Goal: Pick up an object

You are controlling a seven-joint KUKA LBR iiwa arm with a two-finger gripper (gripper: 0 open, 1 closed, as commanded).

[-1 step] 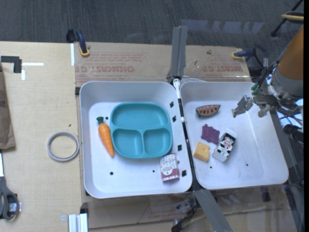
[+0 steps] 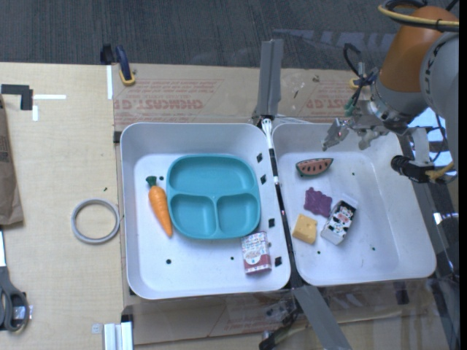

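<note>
In the right bin point(image 2: 394, 246) lie a watermelon slice point(image 2: 314, 167), a purple piece point(image 2: 317, 202), a yellow block point(image 2: 305, 229) and a small black-and-white carton point(image 2: 338, 222). My gripper point(image 2: 338, 135) hangs over the bin's far left corner, just up and right of the watermelon slice. It looks open, with nothing between its fingers. The left bin point(image 2: 139, 261) holds a teal divided plate point(image 2: 214, 197), an orange carrot point(image 2: 160, 208) and a red-and-white carton point(image 2: 256, 254).
A metal divider post point(image 2: 268, 79) stands between the bins at the back. On the bench to the left lie a tape ring point(image 2: 95, 220) and scissors point(image 2: 11, 308). Cables point(image 2: 419, 168) hang by the right bin's far right side.
</note>
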